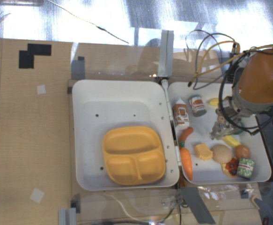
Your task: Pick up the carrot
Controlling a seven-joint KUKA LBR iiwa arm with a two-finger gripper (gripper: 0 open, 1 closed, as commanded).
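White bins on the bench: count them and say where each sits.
2. The left bin holds a yellow divided tray. The right bin holds the carrot and other toy food; the arm hides part of it.

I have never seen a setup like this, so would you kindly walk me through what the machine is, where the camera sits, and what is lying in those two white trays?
This is one picture, taken by a fixed camera above the bench, looking down at a slant. The grey robot arm with an orange band reaches in from the right; its two-finger gripper hangs over the right shallow white bin. Whether its fingers are open or shut I cannot tell.

The left shallow white bin holds a yellow plastic tray with three compartments.

The right bin holds toy food: the orange carrot the arm is meant to pick up, lying by the bin's left wall near its front corner; a red sausage just behind it; a small white carton; a small can; a yellow cheese wedge; and a green box.

The carrot lies apart from the gripper.
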